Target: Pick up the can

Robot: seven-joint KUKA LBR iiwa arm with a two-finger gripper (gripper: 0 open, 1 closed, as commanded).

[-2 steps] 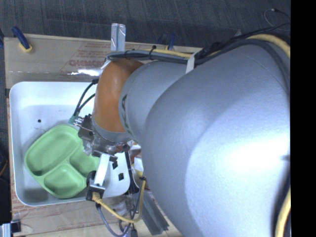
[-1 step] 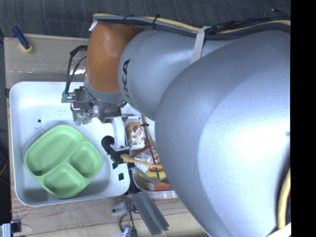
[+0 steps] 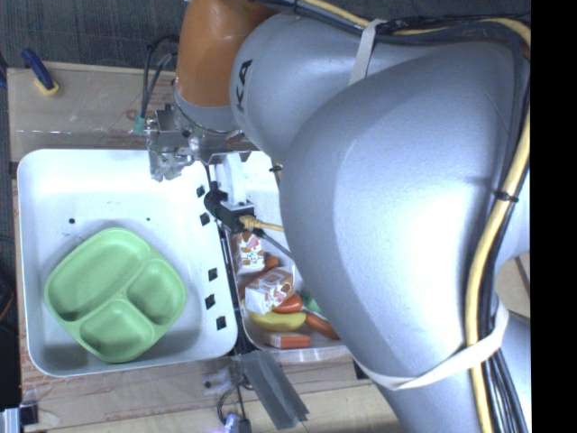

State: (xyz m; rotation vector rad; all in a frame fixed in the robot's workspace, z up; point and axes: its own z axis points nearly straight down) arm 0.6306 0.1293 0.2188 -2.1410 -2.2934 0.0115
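In the left bin [image 3: 36, 242] we see a green tray [image 3: 115, 294]; our tool [image 3: 169, 162] hovers above, its state untellable. We cannot pick out the can among the right bin's [image 3: 306, 352] clutter [image 3: 270, 296], so a wrong grasp is likely.

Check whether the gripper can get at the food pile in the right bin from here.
Probably, after a sideways move. The gripper sits over the left bin's far edge. The food pile, cartons, a banana, carrots, lies uncovered beside the divider; the arm hides the rest of the right bin.
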